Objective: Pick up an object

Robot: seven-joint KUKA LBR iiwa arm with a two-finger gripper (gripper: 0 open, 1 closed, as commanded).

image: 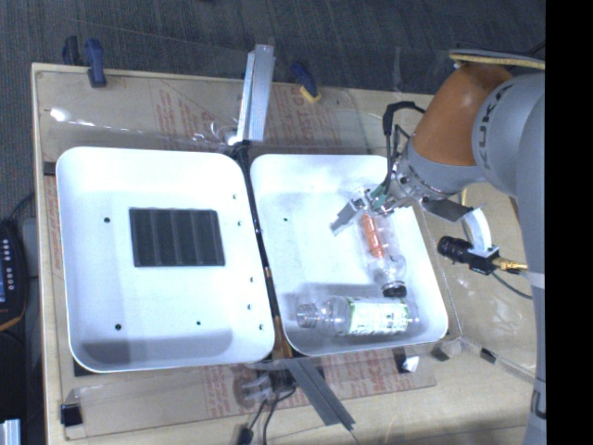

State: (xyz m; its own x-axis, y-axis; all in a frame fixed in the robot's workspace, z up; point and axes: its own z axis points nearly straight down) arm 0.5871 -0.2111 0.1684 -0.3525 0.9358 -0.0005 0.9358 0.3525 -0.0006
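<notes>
My gripper [359,208] hangs low over the upper middle of the right bin [296,248]. Just below it, touching or nearly so, lies a small clear bottle [377,241] with an orange inside and a black cap [395,290] at its near end. Whether the gripper has hold of this bottle's upper end is hidden. A larger clear bottle [357,316] with a green and white label lies on its side along the front wall of the right bin.
A dark ribbed rectangular panel [176,236] lies flat in the middle of the left bin [93,313]. A metal bar [256,91] stands behind the seam between the bins. Blue clamps [94,61] hold the bench's back edge.
</notes>
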